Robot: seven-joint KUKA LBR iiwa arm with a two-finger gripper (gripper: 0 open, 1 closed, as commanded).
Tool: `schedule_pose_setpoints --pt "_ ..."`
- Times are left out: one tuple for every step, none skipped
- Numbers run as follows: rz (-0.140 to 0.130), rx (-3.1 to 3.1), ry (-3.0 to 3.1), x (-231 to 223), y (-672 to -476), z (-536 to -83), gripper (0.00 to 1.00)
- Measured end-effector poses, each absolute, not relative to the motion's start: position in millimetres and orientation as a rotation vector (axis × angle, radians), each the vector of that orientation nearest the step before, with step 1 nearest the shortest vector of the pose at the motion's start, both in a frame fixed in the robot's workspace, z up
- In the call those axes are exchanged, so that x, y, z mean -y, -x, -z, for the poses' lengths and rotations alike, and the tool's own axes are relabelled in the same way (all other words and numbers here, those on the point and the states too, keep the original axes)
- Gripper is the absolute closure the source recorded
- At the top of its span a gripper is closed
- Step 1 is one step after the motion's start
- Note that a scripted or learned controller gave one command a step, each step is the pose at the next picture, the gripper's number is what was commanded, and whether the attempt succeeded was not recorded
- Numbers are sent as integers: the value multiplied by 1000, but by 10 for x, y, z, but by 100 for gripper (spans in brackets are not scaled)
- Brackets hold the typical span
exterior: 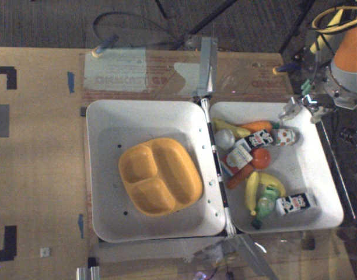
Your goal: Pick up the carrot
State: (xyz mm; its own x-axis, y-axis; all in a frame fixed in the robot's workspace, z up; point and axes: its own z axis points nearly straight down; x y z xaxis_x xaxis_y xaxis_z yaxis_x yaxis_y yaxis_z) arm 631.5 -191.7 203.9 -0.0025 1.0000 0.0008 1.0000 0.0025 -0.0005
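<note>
The carrot [257, 125] is an orange tapered piece lying near the far edge of the right bin [324, 174], between a yellow banana [228, 127] and a small cow-print carton [261, 138]. My gripper [301, 110] hangs over the bin's far right corner, to the right of the carrot and apart from it. It stands open, and nothing shows between its fingers.
The right bin also holds a white ball [224, 137], a second carton [240, 154], a red tomato [261, 158], a long red-orange piece [237, 178], more yellow fruit [252, 192], a green bottle [263, 206] and another carton [295, 203]. A yellow divided plate [160, 175] lies in the left bin [102, 133].
</note>
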Motion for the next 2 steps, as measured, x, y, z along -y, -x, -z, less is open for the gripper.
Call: schedule_pose_setpoints --pt "-1 2317 2119 1725 -6672 -1213 0" --pt "10 1832 2556 1504 -6712 -969 0"
